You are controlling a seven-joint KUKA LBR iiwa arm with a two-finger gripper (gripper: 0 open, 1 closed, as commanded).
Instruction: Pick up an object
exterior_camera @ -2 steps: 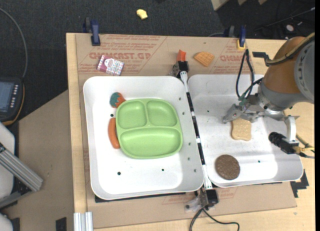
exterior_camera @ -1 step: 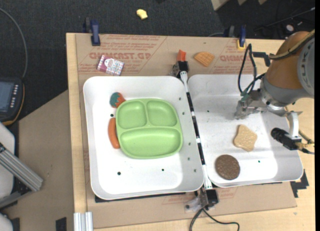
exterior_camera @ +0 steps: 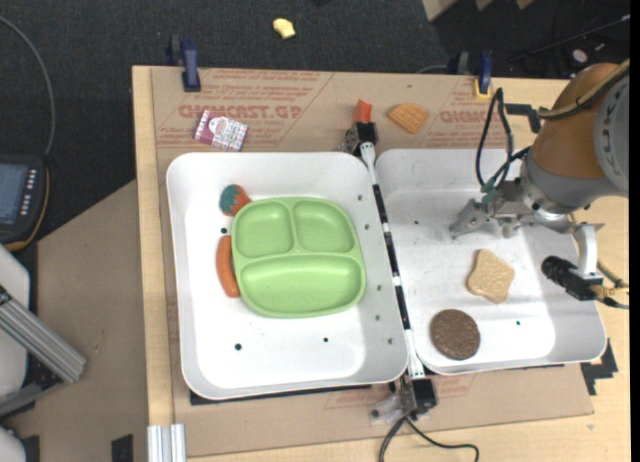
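The tabletop [exterior_camera: 150, 250] carries two shallow white bins side by side. The left bin [exterior_camera: 200, 345] holds a green divided plate [exterior_camera: 297, 256] near its middle, with three compartments. An orange carrot-like piece [exterior_camera: 226, 266] lies against the plate's left rim, and a small teal and red object [exterior_camera: 234, 198] sits just beyond the plate's far left corner.

The right bin [exterior_camera: 420, 190] holds three things. The claw [exterior_camera: 490, 220] hangs low over the bin's far half, toward the right edge of the tabletop, below the grey arm [exterior_camera: 585, 150] with its orange band. Its metal fingers [exterior_camera: 467, 221] look spread apart, and nothing shows between them. Just nearer than the claw lies a tan, bread-like slice [exterior_camera: 490, 276], apart from the fingers. Nearer still, close to the bin's near wall, rests a round brown disc [exterior_camera: 455, 334], just beside the slice but not touching it.

Outside the bins, along the far edge of the tabletop, a small pink and white packet [exterior_camera: 221, 130] lies toward the far left corner, and a tan cracker-like piece [exterior_camera: 407, 117] lies beyond the right bin, next to a small orange item [exterior_camera: 363, 110]. Blue clamps [exterior_camera: 187, 62] grip the far edge. On the dark floor beyond, a small yellow object [exterior_camera: 285, 27] lies alone.
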